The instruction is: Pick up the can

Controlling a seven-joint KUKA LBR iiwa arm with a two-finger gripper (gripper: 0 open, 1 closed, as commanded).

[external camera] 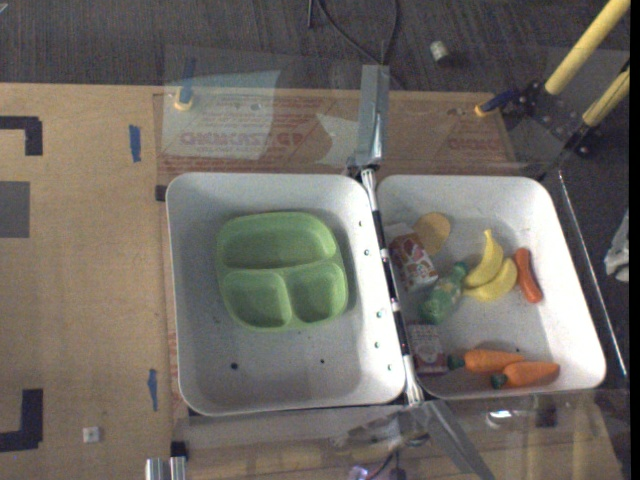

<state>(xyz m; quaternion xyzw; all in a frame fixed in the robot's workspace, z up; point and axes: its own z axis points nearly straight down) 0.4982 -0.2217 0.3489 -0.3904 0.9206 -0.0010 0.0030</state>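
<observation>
Two carrots (510, 366) sitting at the right bin's (560, 208) near edge. Can (413, 261) lying untouched against that bin's left wall, beside the green bottle (443, 293). Pick not started; end effector state: can't tell.

We make out a pale grey sliver (624, 256) at the view's right edge, about halfway down, cut off by the frame. It is too small and blurred for us to tell whether it belongs to the arm.
</observation>
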